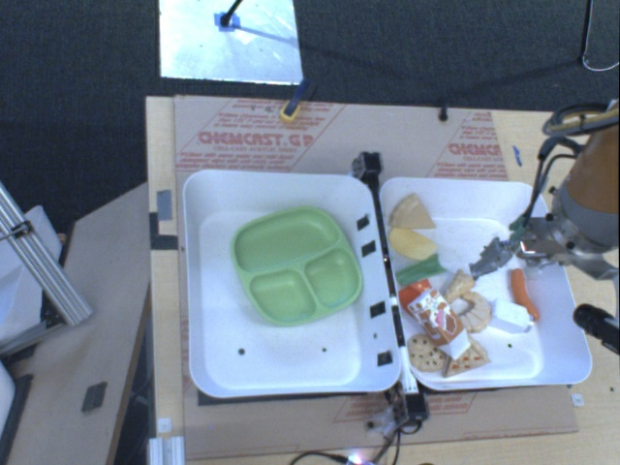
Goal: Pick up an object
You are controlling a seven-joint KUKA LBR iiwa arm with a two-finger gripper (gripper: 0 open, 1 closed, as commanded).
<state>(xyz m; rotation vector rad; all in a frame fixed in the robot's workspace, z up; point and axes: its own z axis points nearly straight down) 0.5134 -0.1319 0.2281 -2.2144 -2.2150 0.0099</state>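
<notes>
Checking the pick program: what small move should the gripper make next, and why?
Probably a short descent. The gripper hangs over the right bin, just above the cluster beside the snack packet and cookie, with nothing visibly between its fingers.

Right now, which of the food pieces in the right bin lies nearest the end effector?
The beige bread-like piece, just below the end effector. The orange carrot, yellow piece and crackers lie farther off.
</notes>
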